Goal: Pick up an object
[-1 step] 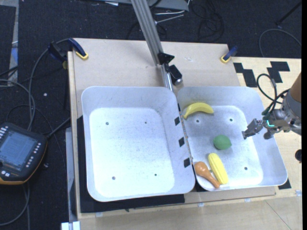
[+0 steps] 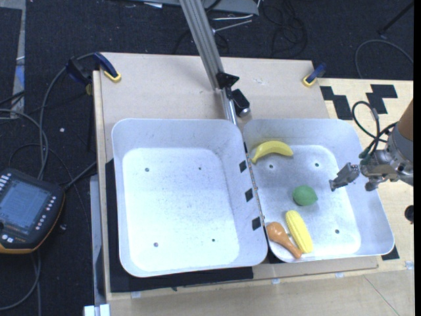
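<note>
The right bin (image 2: 348, 137) holds a yellow banana (image 2: 272, 150) near its back left. A green round fruit (image 2: 304, 195) lies in the middle. A yellow corn cob (image 2: 298, 231) and an orange gourd-shaped piece (image 2: 283, 237) rest side by side at the front left. My gripper (image 2: 358, 178) hovers over the bin's right side, to the right of the green fruit and slightly above it in the view. Its fingers are spread open with nothing between them.
The left bin (image 2: 125, 176) sits beside the right one, sharing a middle rim. A slanted metal pole (image 2: 204, 38) rises from behind the bins. Clamps mark the bench's back corners, and a teach pendant (image 2: 26, 206) lies off the bench at left.
</note>
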Robot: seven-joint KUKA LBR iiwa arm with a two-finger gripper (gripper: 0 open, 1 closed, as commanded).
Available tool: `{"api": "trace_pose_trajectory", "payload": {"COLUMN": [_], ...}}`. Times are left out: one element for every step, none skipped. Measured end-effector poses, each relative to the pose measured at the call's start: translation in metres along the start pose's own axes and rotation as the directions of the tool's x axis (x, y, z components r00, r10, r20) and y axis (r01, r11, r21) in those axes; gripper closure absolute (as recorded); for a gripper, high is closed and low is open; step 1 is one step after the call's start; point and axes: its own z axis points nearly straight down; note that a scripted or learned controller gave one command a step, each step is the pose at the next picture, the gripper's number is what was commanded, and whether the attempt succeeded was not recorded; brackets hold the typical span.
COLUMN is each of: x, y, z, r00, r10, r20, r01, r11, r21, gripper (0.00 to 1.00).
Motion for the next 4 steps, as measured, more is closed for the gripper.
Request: {"api": "trace_pose_trajectory", "payload": {"x": [-0.002, 0.001, 0.002, 0.001], "y": [0.006, 0.001, 0.001, 0.002], "z": [0.046, 0.090, 0.111, 0.100], "r00": [1.000, 1.000, 1.000, 1.000], "r10": [0.000, 0.000, 0.000, 0.000], "r20": [-0.001, -0.001, 0.000, 0.001], "r01": [0.000, 0.000, 0.000, 0.000], "r11": [1.000, 1.000, 1.000, 1.000], "r21": [0.003, 0.003, 0.001, -0.001], "gripper": [0.00, 0.00, 0.00, 1.00]}}
